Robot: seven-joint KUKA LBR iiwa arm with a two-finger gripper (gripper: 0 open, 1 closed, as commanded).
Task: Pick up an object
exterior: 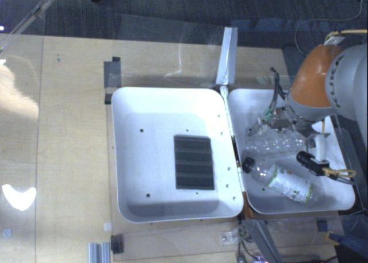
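Looks like nothing's picked yet: tool (275,119) sits low at the right white bin's (345,201) back edge over crumpled clear plastic (276,143), grip state can't tell, and the clear green-labelled bottle (282,178) lies untouched.

- Arm (345,78) came in from right edge of view, grey w/ orange band (310,81) above the wrist.
- Wrist pointed down and to the left, over the right-hand part of the view.
- End effector (275,119) sat low, just below and left of the orange band.
- Cables ran along the wrist beside it.
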